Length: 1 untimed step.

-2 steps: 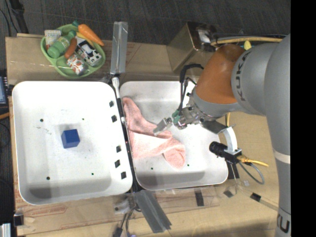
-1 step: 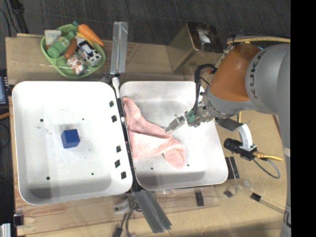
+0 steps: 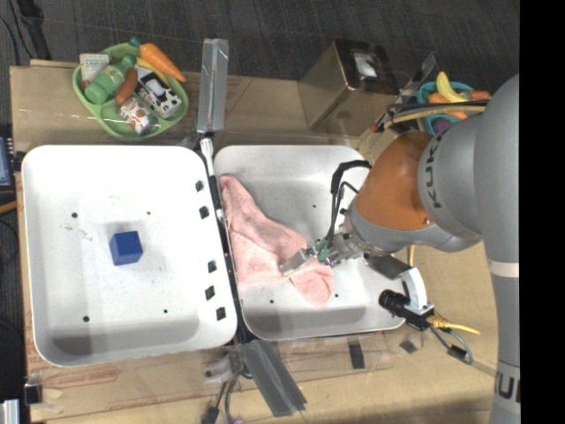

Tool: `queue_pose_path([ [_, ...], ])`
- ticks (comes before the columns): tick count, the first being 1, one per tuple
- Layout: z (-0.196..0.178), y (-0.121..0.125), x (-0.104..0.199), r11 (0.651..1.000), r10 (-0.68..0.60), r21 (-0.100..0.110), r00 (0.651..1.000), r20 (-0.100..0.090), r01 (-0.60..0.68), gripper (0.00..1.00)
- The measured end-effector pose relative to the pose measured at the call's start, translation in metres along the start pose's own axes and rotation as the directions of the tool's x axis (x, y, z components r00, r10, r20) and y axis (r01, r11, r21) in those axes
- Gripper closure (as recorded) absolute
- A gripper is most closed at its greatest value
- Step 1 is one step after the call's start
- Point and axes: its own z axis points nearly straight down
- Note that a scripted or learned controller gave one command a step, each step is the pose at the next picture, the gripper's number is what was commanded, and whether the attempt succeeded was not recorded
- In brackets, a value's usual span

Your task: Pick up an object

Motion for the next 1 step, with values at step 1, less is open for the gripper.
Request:
queue_pose_path([
  [1,0.0074,-0.0105,0.0203,0.965,-0.263,0.000,0.965,0.000,0.263,0.00],
])
